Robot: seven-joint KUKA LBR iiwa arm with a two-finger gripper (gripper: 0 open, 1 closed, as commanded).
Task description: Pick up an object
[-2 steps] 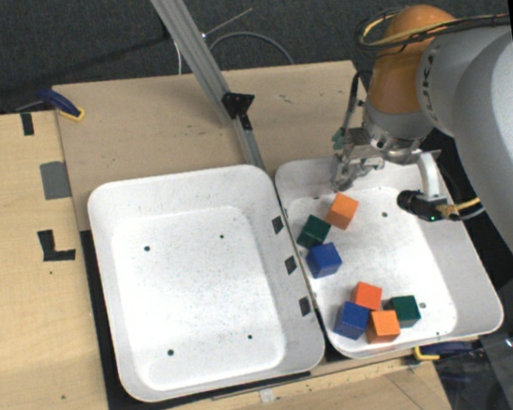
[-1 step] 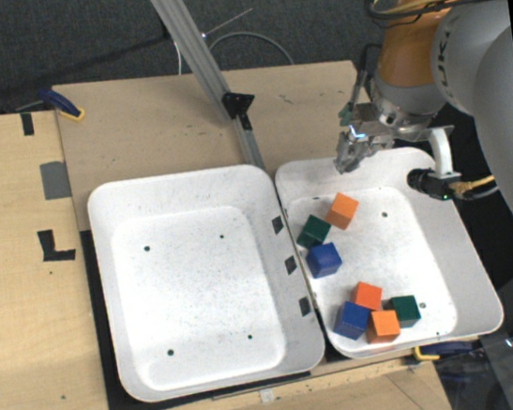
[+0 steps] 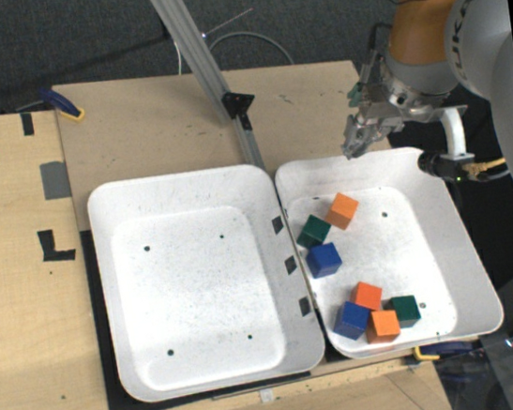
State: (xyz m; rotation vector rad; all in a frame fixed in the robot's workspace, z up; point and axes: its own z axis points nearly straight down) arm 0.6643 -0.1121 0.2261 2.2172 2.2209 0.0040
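The right bin [image 3: 429, 222] holds several small cubes. An orange cube [image 3: 342, 209], a green cube [image 3: 314, 231] and a blue cube [image 3: 324, 259] lie near its far left. Nearer the front sit another orange cube [image 3: 368, 294], a blue cube [image 3: 352, 319], a third orange cube [image 3: 383, 324] and a dark green cube [image 3: 405, 310]. My gripper [image 3: 358, 140] hangs above the bin's far rim, up and right of the first orange cube, with nothing seen between its fingers.
The left bin [image 3: 192, 284] stands beside the right one. A slanted metal bar [image 3: 202, 55] runs down to the gap between the bins. The wooden bench [image 3: 21, 280] stretches to the left with black tape marks.
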